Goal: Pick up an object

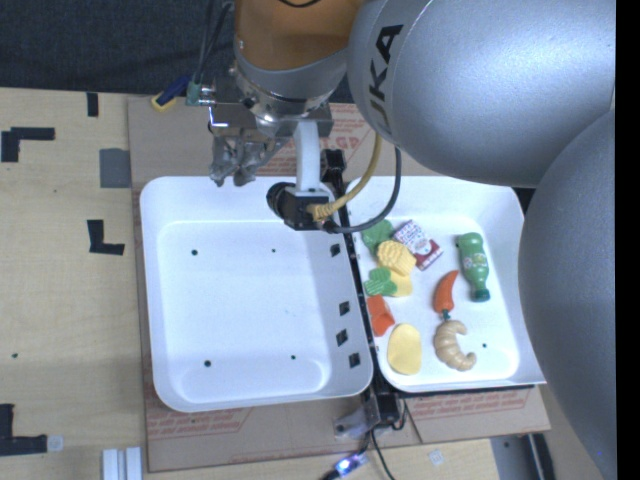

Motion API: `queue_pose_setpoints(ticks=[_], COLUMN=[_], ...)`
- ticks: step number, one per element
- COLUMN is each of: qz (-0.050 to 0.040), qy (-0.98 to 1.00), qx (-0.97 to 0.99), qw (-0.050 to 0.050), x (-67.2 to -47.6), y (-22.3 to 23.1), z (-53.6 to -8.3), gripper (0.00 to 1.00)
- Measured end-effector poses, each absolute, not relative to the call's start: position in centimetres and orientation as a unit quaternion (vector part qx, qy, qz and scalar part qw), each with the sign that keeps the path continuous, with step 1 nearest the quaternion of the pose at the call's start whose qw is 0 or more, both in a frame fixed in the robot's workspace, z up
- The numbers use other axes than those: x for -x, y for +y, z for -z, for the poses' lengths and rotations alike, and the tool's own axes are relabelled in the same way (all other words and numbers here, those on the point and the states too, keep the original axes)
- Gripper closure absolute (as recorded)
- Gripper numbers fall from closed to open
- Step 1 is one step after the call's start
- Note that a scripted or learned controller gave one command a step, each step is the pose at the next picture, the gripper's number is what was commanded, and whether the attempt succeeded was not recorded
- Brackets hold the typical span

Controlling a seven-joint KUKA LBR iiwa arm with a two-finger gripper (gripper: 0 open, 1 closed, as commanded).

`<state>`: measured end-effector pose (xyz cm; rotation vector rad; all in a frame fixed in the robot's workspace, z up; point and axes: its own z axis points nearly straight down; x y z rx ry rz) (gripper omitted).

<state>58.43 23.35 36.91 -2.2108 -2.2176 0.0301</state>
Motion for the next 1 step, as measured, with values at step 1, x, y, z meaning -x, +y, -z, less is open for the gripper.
queue_pose_setpoints(ticks=[1], qz=[0.0079], qy=[-0.709], qx=[0.706], qw=[-0.003], x=[-56.72], y=[23.35], z=[-53.11], gripper=[1.00])
